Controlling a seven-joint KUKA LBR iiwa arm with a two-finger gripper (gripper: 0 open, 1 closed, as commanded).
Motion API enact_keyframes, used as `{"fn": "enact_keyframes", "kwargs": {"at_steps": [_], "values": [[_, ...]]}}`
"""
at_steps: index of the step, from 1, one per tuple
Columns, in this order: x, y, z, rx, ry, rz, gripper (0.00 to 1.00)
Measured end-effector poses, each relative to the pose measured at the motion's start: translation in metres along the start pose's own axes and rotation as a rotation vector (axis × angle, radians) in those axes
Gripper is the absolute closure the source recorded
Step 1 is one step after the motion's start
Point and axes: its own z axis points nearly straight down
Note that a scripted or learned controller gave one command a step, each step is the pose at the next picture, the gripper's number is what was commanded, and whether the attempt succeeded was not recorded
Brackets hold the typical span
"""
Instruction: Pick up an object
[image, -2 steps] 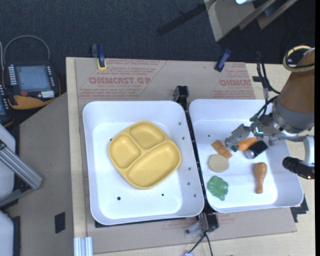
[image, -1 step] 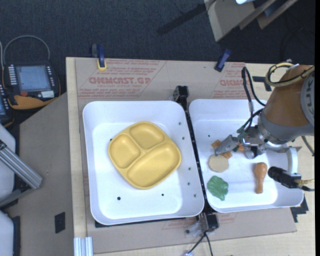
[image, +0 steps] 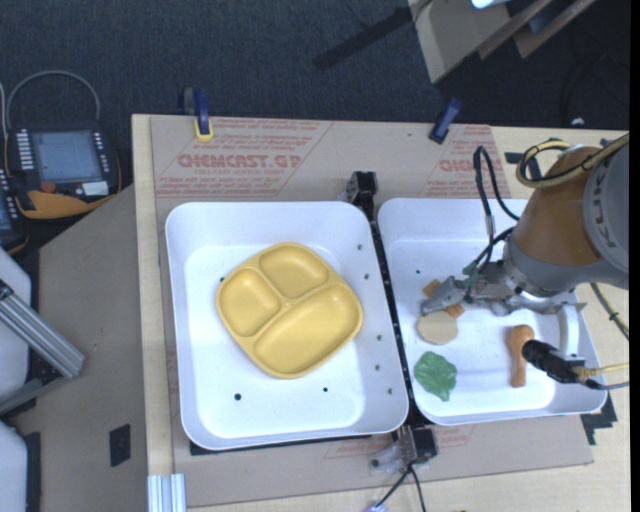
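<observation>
Here, yellow plate (image: 290, 308) in left bin (image: 190, 300)

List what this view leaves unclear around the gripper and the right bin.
- Gripper: too small and cluttered to judge its grasp.
- Tan piece: top edge hidden under the gripper.
- Right bin: far right corner covered by the arm.
- Arm: cut off by the right edge.

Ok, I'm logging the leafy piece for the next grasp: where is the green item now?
The green item lies in the right bin, near its front-left corner, just below the round beige piece and left of the orange stick-shaped piece.
</observation>
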Motion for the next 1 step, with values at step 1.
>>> {"fn": "enact_keyframes", "kwargs": {"at_steps": [1], "values": [[-0.0002, 0.0027, -0.0121, -0.010, -0.003, -0.001, 1.00]]}}
